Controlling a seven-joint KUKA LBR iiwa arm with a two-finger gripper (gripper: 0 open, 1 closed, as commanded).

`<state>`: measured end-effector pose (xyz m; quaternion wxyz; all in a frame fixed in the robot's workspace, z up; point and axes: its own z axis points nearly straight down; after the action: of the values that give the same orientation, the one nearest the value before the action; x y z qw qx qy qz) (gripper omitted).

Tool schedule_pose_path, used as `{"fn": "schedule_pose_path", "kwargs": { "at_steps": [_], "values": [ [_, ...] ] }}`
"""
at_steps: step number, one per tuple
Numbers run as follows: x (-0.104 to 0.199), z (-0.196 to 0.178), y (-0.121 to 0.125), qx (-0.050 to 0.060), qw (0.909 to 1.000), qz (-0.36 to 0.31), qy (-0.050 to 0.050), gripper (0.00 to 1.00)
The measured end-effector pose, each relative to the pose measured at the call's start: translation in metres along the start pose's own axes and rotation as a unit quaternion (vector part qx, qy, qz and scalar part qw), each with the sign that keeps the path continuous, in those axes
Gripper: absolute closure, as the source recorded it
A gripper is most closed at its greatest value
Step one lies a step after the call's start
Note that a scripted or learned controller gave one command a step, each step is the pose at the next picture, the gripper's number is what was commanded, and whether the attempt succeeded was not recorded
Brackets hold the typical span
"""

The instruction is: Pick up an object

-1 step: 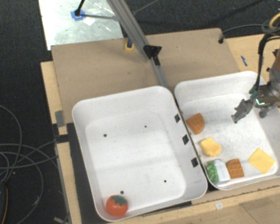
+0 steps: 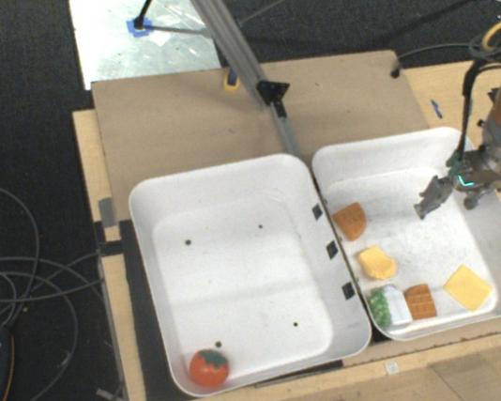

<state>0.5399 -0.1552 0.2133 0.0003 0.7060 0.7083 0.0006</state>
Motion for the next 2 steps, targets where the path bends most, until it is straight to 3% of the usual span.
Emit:
{"fn": "schedule_pose_path", "kwargs": {
  "at_steps": [2],
  "values": [
    [0.001, 0.089, -0.013, 0.003, 1.0, 0.001, 0.001, 0.0]
  ]
}}
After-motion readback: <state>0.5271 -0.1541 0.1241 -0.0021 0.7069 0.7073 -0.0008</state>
